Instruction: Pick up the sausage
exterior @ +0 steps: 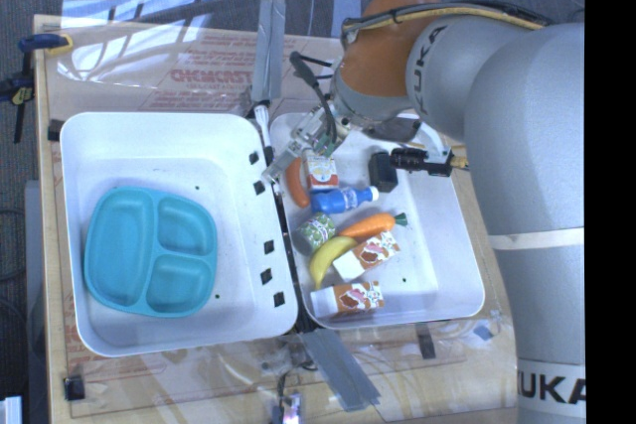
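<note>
Bright, even light, pale glare streaks across the clear sheet (139,15) top left, fine detail slightly soft.

The sausage (296,182) is hemmed against the left wall of the right bin (444,253) by a small carton (320,172) and a blue bottle (343,200); bare floor is left along that bin's right side; the left bin (149,146) is half taken by a blue plate (149,251).

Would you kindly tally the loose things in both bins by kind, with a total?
Teal divided plate: 1
Sausage: 1
Printed cartons: 3
Blue bottle: 1
Carrot: 1
Banana: 1
Green can: 1
Total: 9
</note>
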Action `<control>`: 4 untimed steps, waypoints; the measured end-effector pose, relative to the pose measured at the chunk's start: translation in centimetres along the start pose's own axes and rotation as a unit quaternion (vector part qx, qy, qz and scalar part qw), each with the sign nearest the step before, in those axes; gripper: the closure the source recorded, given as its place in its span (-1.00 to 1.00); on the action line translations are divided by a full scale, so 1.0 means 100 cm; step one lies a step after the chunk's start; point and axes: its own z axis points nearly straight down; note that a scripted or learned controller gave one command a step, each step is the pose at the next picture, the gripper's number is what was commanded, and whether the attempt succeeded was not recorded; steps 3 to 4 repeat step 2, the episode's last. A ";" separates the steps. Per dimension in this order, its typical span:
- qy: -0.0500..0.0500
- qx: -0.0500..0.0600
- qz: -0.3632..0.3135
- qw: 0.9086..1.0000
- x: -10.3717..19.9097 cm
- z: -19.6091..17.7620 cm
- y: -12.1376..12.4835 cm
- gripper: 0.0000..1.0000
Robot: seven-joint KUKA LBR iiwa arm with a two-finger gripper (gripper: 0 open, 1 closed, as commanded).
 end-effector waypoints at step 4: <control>-0.008 -0.006 -0.091 0.996 0.001 -0.004 0.002 -1.00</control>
